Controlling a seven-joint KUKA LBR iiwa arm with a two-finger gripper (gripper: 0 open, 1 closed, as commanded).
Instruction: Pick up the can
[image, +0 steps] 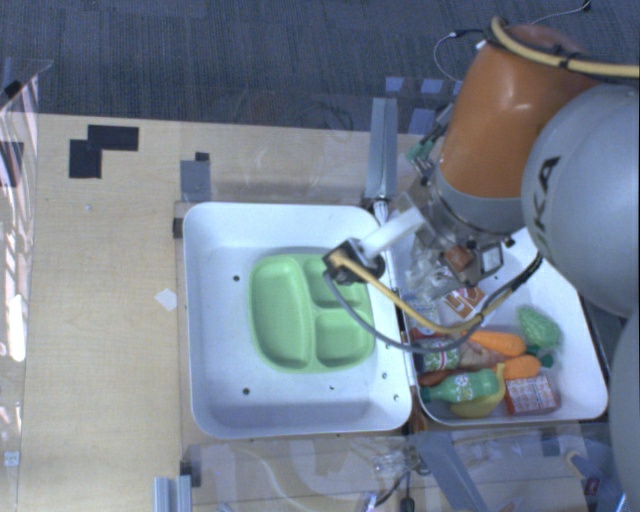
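The grey arm's two-finger gripper (443, 272) is seen low over the left part of the right shallow white bin (590, 372), but whether it is apart or together cannot be told. What appears to be the small red-labelled can (531, 395) lies at that bin's front right, beside an orange toy carrot (496, 343), well apart from the gripper. A green divided plastic tray (300, 315) is set in the left white bin (215, 330).

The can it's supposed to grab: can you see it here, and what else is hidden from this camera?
- Can: no clear can; the arm covers much of the right bin.
- Gripper: its finger state is lost behind cables.
- Food pile: items overlap, small and blurred.
- Green tray: its top right corner sits behind a black part.
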